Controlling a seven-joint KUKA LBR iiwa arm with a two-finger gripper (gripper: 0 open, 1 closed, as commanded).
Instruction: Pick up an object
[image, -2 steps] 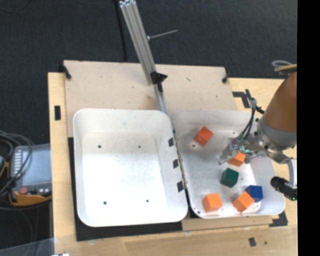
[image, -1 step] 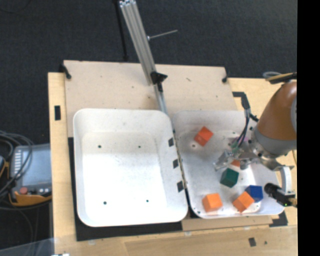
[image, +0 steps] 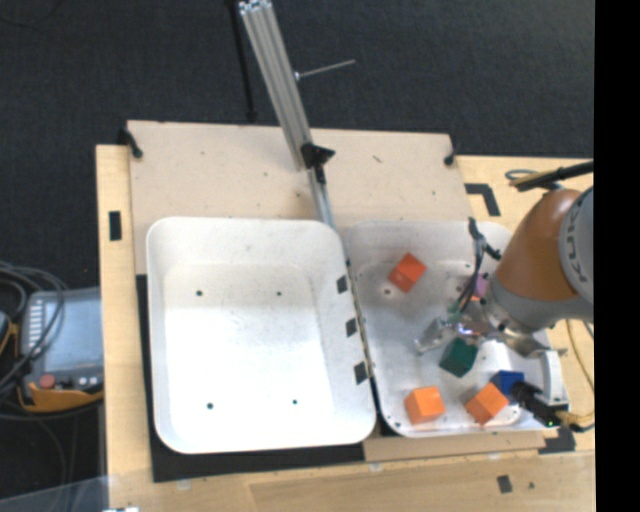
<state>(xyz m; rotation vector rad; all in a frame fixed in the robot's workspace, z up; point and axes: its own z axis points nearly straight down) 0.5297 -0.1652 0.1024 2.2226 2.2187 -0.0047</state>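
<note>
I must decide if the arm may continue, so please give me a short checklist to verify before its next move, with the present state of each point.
1. Gripper is over the right bin: ok.
2. A target is close: the dark green block lies right beside the gripper: ok.
3. The green block sits between the fingers: cannot tell, the wrist and the blur hide it.
4. Neighbours leave room: the orange cube and the second orange cube lie apart from the green block; the blue block is near it: ok, but watch the blue one.
5. The orange block at the far side is out of the way: ok.
</note>
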